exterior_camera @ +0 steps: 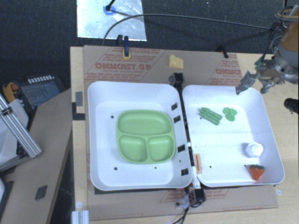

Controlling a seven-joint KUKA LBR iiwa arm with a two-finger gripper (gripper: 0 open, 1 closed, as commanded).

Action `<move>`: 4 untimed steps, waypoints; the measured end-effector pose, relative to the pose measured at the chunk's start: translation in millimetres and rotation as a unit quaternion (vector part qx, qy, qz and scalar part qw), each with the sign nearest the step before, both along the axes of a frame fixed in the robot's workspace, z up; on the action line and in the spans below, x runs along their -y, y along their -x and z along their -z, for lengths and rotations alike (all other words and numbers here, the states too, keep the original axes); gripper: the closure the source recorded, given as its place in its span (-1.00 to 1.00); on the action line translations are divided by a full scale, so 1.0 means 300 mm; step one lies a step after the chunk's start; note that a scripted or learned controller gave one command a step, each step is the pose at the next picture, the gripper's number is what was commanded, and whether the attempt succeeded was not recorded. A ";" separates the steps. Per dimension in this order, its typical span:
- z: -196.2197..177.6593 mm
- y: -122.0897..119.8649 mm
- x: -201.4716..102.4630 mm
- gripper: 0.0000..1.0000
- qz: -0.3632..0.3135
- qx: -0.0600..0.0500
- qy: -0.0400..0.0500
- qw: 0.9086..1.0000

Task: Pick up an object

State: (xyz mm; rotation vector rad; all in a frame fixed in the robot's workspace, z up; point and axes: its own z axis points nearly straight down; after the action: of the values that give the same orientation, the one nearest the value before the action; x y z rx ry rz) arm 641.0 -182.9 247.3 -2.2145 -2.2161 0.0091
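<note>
Tool (256, 82) hangs spread and empty above the right bin's (219, 143) far corner (staging, likely); green beans (210, 115), strawberry (256, 171) lie untouched.

Left bin (100, 125) holding a green tray (145, 136). Right bin (224, 171) with green sticks (210, 115), a green piece (229, 113), a white lump (254, 149), a red-orange piece (256, 171). Tool (256, 81) open above the far right rim, holding nothing.

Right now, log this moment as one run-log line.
gripper: open, above right bin's far edge | holding: nothing | strawberry, green beans: in right bin
</note>
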 end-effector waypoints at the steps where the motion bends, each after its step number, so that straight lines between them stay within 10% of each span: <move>1: -0.026 -0.008 -0.002 -1.00 -0.001 0.006 0.001 1.000; 4: 0.493 -0.013 0.011 -1.00 0.000 0.004 0.001 1.000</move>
State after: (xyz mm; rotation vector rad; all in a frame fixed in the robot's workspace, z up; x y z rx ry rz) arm 645.0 -186.3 99.4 -2.2197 -2.2217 0.0021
